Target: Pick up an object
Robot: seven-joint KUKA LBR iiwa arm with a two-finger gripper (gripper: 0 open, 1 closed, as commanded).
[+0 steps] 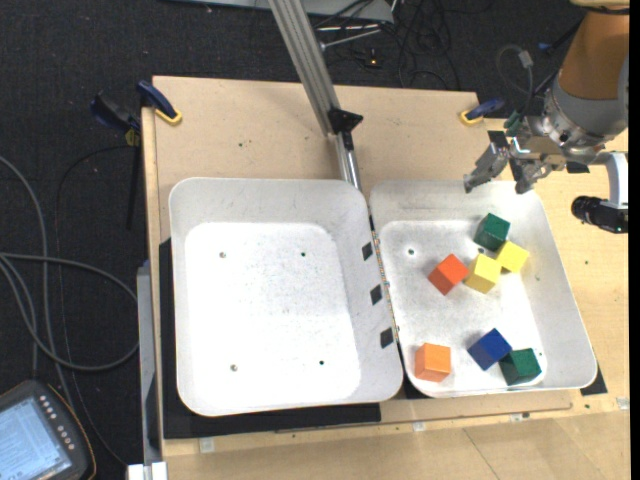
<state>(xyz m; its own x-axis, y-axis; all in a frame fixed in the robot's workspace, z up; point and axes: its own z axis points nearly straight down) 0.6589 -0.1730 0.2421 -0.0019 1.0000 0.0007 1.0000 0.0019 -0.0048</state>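
Fingers spread and holding nothing, the gripper (505, 173) hangs over the right bin's (560, 258) far edge, poised above 7 blocks, the green block (491, 232) lying nearest.

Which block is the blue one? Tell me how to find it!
Look in the right-hand white bin, down at the edge nearest the camera. The blue block sits there between an orange block and a dark green block, touching the green one. It is the bin's one blue block.
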